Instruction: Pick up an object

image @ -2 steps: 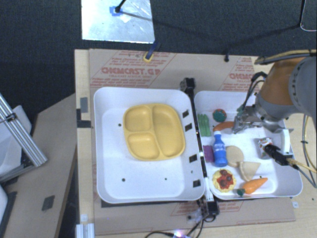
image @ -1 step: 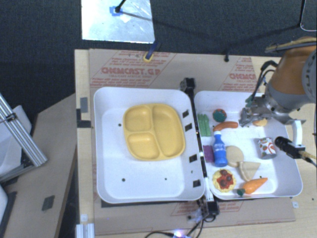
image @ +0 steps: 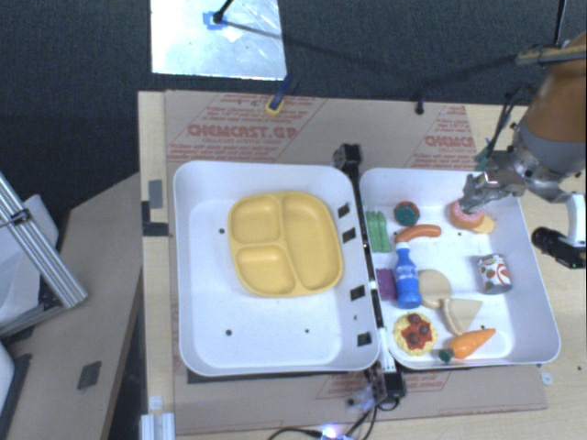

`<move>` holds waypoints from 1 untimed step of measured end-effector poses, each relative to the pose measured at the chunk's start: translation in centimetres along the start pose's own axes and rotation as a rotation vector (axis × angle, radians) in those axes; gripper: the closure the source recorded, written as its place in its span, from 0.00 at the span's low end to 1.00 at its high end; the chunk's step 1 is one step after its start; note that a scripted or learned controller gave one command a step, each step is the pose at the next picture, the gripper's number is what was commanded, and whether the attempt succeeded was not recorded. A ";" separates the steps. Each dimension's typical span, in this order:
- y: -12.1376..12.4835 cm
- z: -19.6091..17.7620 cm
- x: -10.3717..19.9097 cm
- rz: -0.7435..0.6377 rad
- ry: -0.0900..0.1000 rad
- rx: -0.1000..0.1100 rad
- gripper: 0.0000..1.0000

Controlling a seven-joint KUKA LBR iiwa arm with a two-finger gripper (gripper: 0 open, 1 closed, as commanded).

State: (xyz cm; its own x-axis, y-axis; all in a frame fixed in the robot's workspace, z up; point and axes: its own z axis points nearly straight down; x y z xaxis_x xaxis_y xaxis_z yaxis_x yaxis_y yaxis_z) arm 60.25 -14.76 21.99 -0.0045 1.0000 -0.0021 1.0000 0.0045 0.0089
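The right bin [image: 541, 324] holds several toy foods. A pink donut [image: 465, 216] lies near its far right corner, and my gripper [image: 478, 193] hangs just above it, at its far edge. Nearby are an orange sausage [image: 417, 233], a round red and green fruit [image: 407, 213] and a green block [image: 377, 230]. A blue bottle [image: 406, 278], a small can [image: 493, 273], a beige wedge [image: 461, 314], a little pizza [image: 415, 333] and a carrot [image: 470, 343] lie nearer the front. The gripper is too small and dark to show whether it holds anything.
A yellow divided plate [image: 280, 244] sits in the left bin [image: 202, 337]. A black ridge [image: 362, 246] separates the two bins. The arm's orange band [image: 555, 108] rises at the right edge. A shiny sheet [image: 218, 26] lies behind the bench.
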 end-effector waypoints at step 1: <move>0.1 -0.5 0.0 0.000 0.001 0.005 1.00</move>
State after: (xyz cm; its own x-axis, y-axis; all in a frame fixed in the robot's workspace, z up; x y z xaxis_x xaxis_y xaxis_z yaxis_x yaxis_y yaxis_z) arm 60.35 -14.76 22.51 -0.0050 1.0000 -0.0006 1.0000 0.0050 0.0038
